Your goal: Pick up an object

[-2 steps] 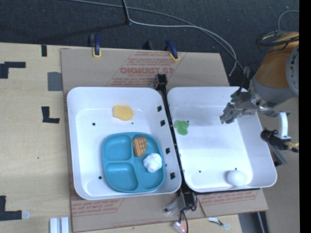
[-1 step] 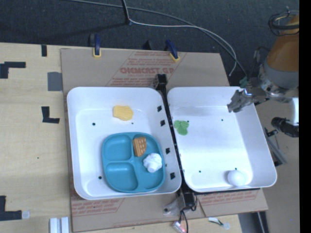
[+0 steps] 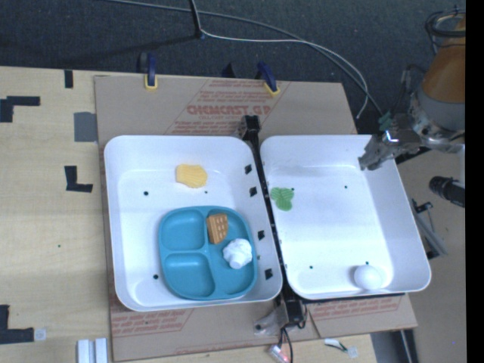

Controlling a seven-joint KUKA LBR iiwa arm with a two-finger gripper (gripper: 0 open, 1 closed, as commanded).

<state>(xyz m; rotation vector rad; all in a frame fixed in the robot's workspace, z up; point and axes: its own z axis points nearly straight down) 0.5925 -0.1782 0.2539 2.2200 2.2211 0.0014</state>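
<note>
Cardboard sheet (image 3: 227,112) spreads under both bins, its near edge closest to the lens, and 2 blue-and-yellow clamps (image 3: 150,72) pin its far edge. On it sit the left bin (image 3: 121,203) and the right bin (image 3: 393,203), touching along their inner walls. The grey arm (image 3: 442,97) reaches in from the right, and its gripper (image 3: 376,157) hangs over the far right rim of the right bin with nothing seen in it; whether it is open or closed cannot be told.

A blue tray (image 3: 181,237) with 3 compartments lies in the near half of the left bin. A white crumpled lump (image 3: 237,253) rests at the tray's right side, and just beyond it a tan waffle piece (image 3: 217,228) lies in the narrow compartment. A yellow piece (image 3: 191,175) lies on the bin floor beyond the tray. In the right bin, a white ball (image 3: 368,277) sits near the near right corner, and a small green object (image 3: 283,198) lies beside the left wall.
</note>
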